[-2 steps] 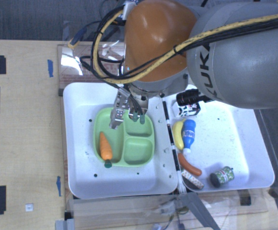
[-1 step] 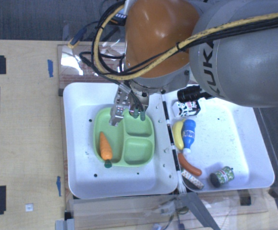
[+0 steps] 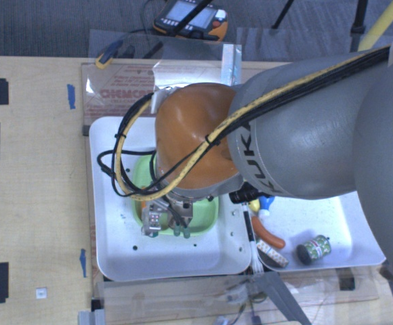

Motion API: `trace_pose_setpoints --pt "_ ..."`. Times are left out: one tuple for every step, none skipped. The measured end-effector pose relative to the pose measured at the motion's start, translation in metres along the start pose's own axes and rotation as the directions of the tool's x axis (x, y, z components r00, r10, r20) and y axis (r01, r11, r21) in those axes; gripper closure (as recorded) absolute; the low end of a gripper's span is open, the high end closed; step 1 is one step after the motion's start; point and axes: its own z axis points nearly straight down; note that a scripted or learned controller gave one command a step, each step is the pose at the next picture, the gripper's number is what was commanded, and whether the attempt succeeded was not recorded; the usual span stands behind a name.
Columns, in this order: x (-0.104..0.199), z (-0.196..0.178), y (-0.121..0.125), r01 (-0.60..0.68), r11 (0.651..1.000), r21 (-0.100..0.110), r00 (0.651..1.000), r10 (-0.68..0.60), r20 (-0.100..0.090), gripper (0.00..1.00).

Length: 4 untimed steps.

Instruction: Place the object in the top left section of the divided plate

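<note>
Honestly, your claw (image 3: 166, 223) hangs low over the green plate (image 3: 207, 215) in the left bin (image 3: 115, 249); can't tell its grip or where the object is. A blind release could hit the wrong section.

Even, bright overhead light, sheen on the arm (image 3: 305, 134), slightly soft focus.

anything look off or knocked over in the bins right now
Nothing looks spilled or broken. The small green can lies on its side in the right bin, beside an orange piece. The arm hides most of the green plate.
</note>
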Motion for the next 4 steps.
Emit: trace_pose_setpoints --pt "0.001 -0.042 -0.001 0.285 0.958 -0.001 0.958 -0.285 0.004 1.0" --pt "-0.009 0.004 0.001 0.299 0.954 -0.001 0.954 -0.299 0.001 1.0" --pt "-0.005 -0.193 0.001 0.373 0.928 0.001 0.928 -0.373 0.003 1.0" --pt "-0.121 -0.169 0.017 0.633 0.774 0.001 0.774 -0.633 0.008 1.0"
